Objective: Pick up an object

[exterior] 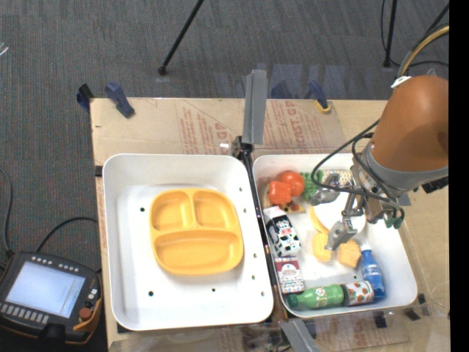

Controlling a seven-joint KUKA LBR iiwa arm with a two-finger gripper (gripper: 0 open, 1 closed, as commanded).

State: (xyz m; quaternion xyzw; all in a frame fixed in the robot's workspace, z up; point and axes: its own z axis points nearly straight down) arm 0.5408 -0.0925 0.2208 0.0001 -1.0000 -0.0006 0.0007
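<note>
The gripper (339, 237) hangs low in the right bin (404, 259), its fingers slightly spread directly over the yellow toy pieces (331, 246), nothing visibly pinched between them. Just beyond those pieces (toward the bin's far wall) sit red tomatoes (284, 187); a small cow-patterned carton (283, 236) lies just left of them, a blue bottle (371, 271) just right, and a green bottle (317, 296) nearer the front rim. The left bin (117, 270) holds a yellow divided plate (196, 230).
</note>
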